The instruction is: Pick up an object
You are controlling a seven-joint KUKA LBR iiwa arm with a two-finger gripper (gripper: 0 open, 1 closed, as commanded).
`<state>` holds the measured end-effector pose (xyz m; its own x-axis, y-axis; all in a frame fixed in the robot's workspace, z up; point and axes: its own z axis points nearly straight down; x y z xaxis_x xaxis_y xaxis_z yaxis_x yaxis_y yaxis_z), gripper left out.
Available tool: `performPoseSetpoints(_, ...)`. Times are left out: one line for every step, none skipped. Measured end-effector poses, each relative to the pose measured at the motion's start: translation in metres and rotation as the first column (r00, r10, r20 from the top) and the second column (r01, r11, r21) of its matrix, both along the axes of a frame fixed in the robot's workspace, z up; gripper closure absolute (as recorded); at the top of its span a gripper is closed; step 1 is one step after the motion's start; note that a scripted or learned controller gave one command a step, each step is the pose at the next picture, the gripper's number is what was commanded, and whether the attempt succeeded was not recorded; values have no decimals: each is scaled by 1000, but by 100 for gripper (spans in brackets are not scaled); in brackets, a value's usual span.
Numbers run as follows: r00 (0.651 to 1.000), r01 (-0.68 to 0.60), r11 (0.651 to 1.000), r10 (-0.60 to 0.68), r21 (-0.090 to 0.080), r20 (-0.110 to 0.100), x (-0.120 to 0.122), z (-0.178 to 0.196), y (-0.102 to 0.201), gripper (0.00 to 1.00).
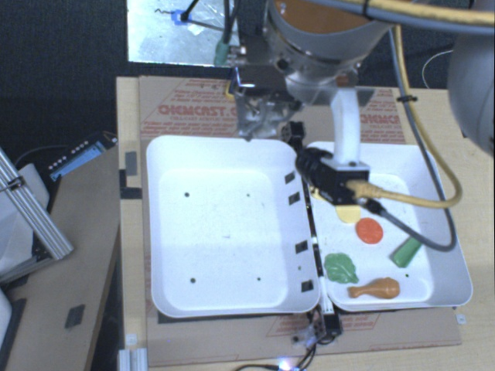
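Several small objects lie in the front part of the right bin (452,277): a yellow piece (348,214) partly under the robot's cable, an orange-red disc (370,231), a green block (405,251), a green leafy piece (340,268) and a brown drumstick shape (376,288). My gripper (265,122) hangs over the back edge of the left bin (166,207), near the divide between the bins. It is well behind and to the left of the objects. Nothing shows in it.
The two bins rest on a cardboard sheet (186,103) on the bench. The arm's wide body (325,14) covers the back of the right bin. A metal rail (31,215) stands at the far left.
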<state>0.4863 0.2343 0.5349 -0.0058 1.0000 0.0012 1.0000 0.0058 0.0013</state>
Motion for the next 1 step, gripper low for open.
performPoseSetpoints(1000, 0, 1000, 0, 0, 0, 0, 0, 0, 100)
